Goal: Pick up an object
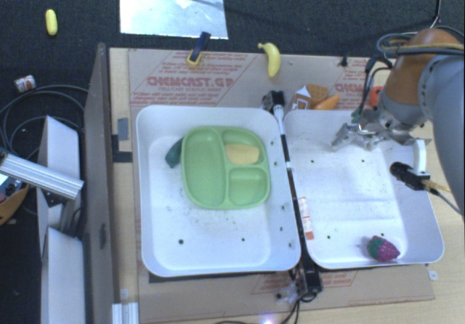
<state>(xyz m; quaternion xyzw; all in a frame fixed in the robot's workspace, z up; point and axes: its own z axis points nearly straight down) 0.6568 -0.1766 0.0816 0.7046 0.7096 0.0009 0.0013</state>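
One tray [218,177], one strawberry [382,248], perhaps one sponge [174,152].

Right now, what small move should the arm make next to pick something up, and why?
Probably swing the gripper toward the toy strawberry in the right bin's near corner. The gripper sits at that bin's far edge, with bare bin floor between it and the strawberry.

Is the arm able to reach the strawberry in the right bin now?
Probably yes. The strawberry lies alone near the front corner of the right bin, with nothing on or beside it. The claw hangs over the same bin's far side.
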